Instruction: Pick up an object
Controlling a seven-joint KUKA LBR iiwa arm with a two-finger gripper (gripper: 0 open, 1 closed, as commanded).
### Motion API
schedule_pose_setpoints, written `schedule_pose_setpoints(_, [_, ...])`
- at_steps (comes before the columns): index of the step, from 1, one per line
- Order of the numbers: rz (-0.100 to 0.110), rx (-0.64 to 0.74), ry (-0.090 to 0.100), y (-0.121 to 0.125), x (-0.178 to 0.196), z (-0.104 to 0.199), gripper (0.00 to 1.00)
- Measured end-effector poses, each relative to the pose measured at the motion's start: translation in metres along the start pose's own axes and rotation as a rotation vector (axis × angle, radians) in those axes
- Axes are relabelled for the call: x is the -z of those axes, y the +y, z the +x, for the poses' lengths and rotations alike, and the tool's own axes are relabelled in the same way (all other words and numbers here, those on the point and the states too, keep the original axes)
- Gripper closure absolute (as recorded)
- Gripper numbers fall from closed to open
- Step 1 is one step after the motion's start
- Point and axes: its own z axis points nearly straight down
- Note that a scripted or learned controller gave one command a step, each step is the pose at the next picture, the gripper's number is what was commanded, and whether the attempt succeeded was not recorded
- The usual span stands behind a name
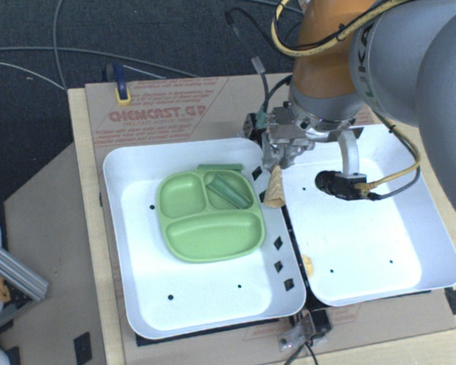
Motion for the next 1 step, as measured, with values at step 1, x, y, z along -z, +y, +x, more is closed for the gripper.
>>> schedule_pose_setpoints(1, [-0.004, 0.001, 0.0, 0.0094, 0.0103, 0.052, 1.0])
